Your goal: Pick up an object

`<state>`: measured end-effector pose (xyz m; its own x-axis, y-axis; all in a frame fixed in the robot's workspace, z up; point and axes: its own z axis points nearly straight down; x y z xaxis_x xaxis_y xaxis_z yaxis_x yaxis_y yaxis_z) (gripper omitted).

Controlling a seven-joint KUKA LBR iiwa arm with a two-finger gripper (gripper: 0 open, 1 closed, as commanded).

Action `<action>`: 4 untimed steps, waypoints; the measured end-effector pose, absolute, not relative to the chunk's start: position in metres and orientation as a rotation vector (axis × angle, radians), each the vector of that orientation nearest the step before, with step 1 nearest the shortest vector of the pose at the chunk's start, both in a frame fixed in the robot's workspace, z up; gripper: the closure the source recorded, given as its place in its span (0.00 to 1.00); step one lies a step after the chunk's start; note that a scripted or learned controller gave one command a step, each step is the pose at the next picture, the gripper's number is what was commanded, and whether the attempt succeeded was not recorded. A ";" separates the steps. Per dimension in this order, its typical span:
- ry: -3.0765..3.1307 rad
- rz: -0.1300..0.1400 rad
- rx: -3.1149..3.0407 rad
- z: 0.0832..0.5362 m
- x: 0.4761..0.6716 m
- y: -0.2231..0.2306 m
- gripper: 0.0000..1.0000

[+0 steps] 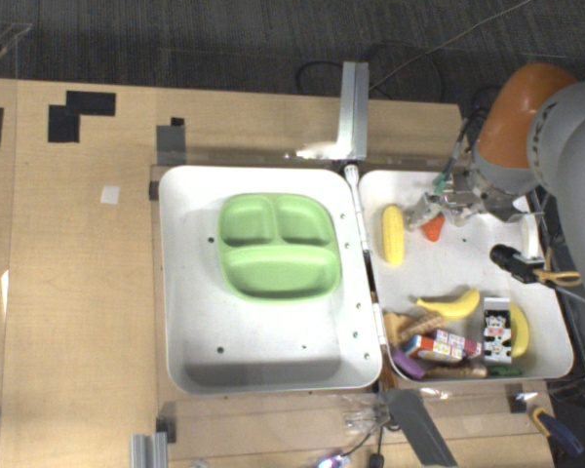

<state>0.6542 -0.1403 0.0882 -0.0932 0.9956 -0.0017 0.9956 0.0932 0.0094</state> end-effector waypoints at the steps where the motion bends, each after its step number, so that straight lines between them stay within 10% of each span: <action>1: 2.317 0.009 2.110 0.088 0.654 -0.140 0.00; 2: 2.318 0.016 2.100 0.101 0.657 -0.139 1.00; 3: 2.121 0.013 2.307 0.089 0.634 -0.106 1.00; 4: 2.154 0.009 2.282 0.187 0.616 -0.040 1.00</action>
